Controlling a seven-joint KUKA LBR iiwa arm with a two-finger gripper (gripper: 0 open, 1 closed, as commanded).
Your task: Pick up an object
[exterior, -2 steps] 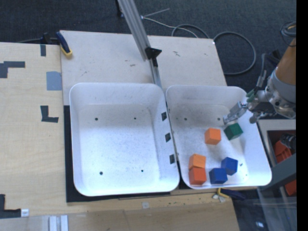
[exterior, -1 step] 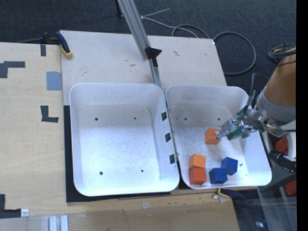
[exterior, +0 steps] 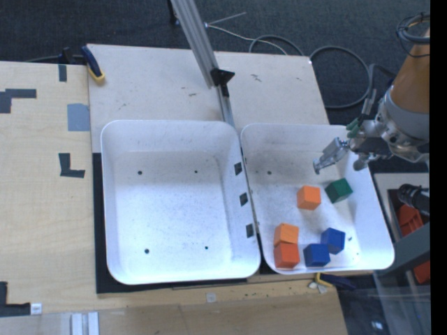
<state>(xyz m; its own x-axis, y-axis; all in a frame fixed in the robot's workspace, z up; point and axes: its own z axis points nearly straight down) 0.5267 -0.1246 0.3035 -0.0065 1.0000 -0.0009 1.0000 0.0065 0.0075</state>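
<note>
1. The claw (exterior: 342,153) hung over the upper part of the right bin (exterior: 279,135), its two fingers spread apart with nothing between them, one metal finger (exterior: 327,158) reaching left and the other nearer the wrist.
2. The nearest candidates lay just below it toward the front of the bin: the green block (exterior: 339,190) almost straight beneath the claw, and the orange cube (exterior: 309,197) just beside that, a little to the left. I judged the green one the closer reach, a short drop down and slightly forward.
3. Neither block had much of a long axis; both looked roughly cubic, the green one turned at an angle to the bin walls, so the fingers would want to line up with its faces.
4. Farther forward sat a stacked-looking orange pair (exterior: 286,245) and two blue blocks (exterior: 325,248), touching or nearly so, crowded against the bin's front corner; harder to get fingers around, I thought.
5. The bin floor was white, speckled and flat, with open space around the green and orange pieces. The left bin (exterior: 112,187) sat alongside on the pale tabletop (exterior: 42,187), and dark carpet with loose cables (exterior: 342,54) lay beyond.
</note>
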